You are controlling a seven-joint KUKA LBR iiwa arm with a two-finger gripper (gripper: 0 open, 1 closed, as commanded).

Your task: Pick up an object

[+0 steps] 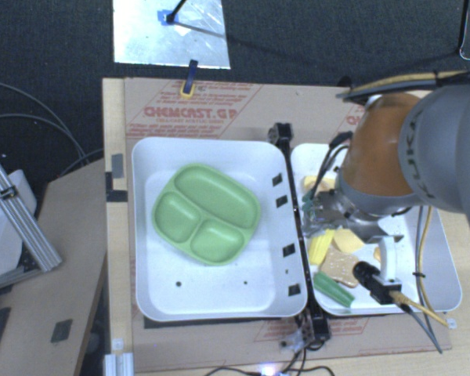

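Gripper [319, 210] sits low over the right shallow white bin [448, 288], masked by the grey arm [450, 155], so its opening cannot be told; a yellow corn-shaped toy [319, 247] lies just beside it, towards the view's bottom edge, next to a tan bread-slice toy [338, 269].

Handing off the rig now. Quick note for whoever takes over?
Pincer: low over the right bin, mostly hidden under the arm; nothing seen held.
Things: green divided plate in the left bin; yellow corn-like piece, tan bread slice and green stick in the right bin.
Done: no pick visible yet.
Left: grasp and lift one object.
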